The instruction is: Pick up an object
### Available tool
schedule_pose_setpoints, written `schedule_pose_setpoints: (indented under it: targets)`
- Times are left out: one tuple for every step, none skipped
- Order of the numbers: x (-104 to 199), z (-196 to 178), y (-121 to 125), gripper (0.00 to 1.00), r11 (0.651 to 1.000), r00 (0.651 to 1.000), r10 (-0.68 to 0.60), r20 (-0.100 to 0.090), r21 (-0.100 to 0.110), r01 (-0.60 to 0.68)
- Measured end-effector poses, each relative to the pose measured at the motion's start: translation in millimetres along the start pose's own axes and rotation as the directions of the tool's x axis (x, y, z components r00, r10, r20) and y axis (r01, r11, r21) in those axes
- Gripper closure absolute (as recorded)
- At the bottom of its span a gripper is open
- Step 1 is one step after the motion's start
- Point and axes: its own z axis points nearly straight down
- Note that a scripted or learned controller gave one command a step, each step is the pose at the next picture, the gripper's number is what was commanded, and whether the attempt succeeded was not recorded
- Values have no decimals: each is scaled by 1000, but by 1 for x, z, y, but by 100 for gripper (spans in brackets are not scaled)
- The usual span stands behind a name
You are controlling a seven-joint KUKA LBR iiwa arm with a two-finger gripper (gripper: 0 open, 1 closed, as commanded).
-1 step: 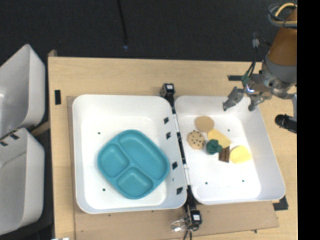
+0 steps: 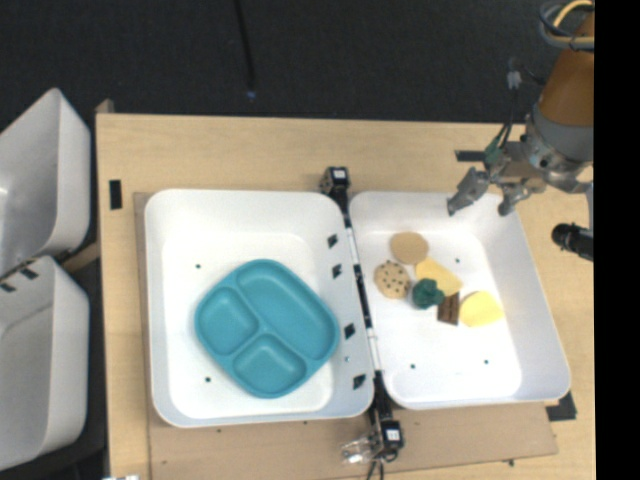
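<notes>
Pale wooden bench against a dark floor carries two shallow white bins side by side: the left bin holds a teal compartment tray, while the right bin gathers a loose cluster of toy food near its middle, a tan disc, a chocolate-chip cookie, a yellow wedge, a green piece, a brown block and a yellow lump. The gripper hovers over that bin's far right corner, fingers spread and holding nothing, well apart from the pile. With pieces touching, the tan disc at the cluster's edge looks the likeliest clean pick.
</notes>
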Motion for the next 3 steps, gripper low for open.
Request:
schedule_pose_setpoints:
  targets:
    - [-8, 48, 6, 0, 1000, 1000, 2, 2, 4, -2]
    - [-13, 93, 13, 0, 1000, 1000, 1, 2, 2, -1]
    - [-14, 143, 13, 0, 1000, 1000, 0, 2, 3, 0]
